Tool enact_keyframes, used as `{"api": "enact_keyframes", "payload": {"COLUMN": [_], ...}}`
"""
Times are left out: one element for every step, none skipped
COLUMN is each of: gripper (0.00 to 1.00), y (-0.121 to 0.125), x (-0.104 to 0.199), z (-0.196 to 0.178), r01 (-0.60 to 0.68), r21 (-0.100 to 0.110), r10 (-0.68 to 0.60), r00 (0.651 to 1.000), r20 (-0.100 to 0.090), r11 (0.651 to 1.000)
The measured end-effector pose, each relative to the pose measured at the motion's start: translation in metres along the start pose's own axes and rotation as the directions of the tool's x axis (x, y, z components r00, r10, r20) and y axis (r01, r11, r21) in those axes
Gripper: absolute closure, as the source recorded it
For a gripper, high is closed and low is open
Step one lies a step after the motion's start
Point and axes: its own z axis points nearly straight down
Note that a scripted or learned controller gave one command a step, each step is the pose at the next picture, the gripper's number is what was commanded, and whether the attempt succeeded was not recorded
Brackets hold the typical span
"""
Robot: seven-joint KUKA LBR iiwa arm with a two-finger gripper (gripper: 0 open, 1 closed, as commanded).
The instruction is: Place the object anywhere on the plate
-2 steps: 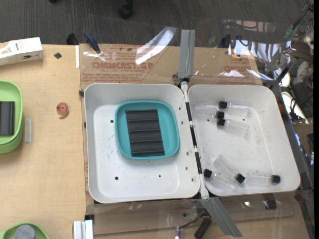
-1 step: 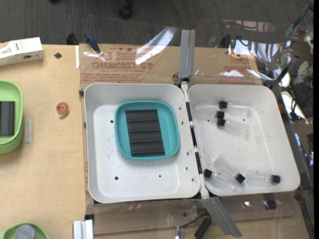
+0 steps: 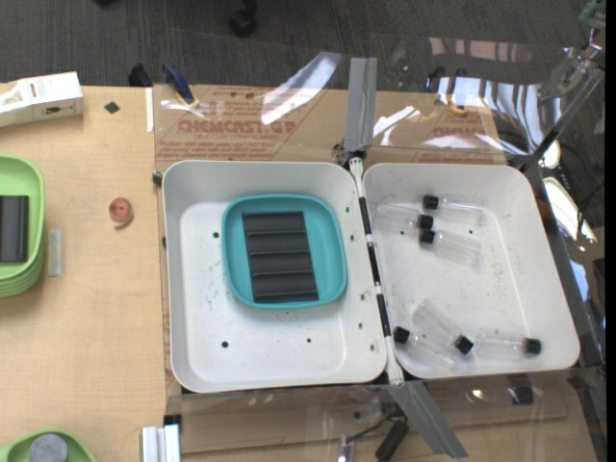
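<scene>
A teal square plate (image 3: 235, 258) lies in the left white bin (image 3: 192, 335), a little above the bin's middle. A dark ridged block (image 3: 279, 253) covers the plate's centre. The right white bin (image 3: 520, 258) holds several clear plastic tubes with black caps. One tube (image 3: 460, 208) lies near the bin's top, and another tube (image 3: 456, 247) sits just below it. Further tubes lie along the lower edge, among them a tube (image 3: 428, 320) at the lower left and a tube (image 3: 500, 342) at the lower right.
A green tray (image 3: 29, 176) holding a dark item sits at the bench's left edge. A small pink disc (image 3: 119, 210) lies on the wood between that tray and the bins. A white box (image 3: 38, 97) lies at the top left. Clear sheeting (image 3: 250, 114) lies behind the bins.
</scene>
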Motion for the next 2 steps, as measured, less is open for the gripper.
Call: {"api": "enact_keyframes", "payload": {"gripper": [0.00,0.00], "y": [0.004,0.005], "x": [-0.008,-0.009], "z": [0.036,0.062], "r01": [-0.068,-0.107], "r21": [0.002,0.002], "r10": [0.068,0.107], "r00": [0.998,0.994], "r20": [0.001,0.001], "r11": [0.998,0.994]}}
